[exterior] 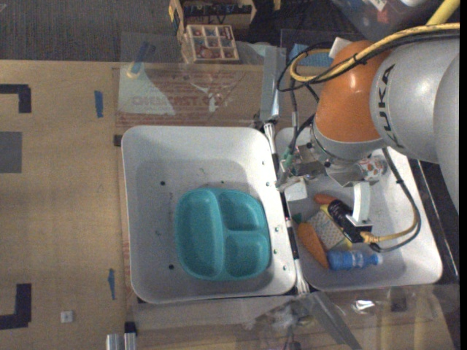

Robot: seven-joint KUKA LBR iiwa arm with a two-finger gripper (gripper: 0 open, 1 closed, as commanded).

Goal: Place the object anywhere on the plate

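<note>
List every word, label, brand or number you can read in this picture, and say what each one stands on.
"KUKA": black letters on the grey arm, read sideways and partly cut off by the orange band.
Blue bottle in the right bin: label too blurred to read.
Cardboard box beyond the bins: dark print too small to read.
Teal plate: no text.

Two shallow white bins sit side by side on the worktop (58, 195), a pale wooden surface: the left bin (146, 159) and the right bin (423, 261). Strips of blue tape (98, 103) and black corner markings (18, 97) lie on the wood to the left. Behind the left bin a clear plastic sheet (197, 86) lies flat, and beyond it a small wooden tray with compartments (210, 42) rests beside an open cardboard box (211, 2).
</note>
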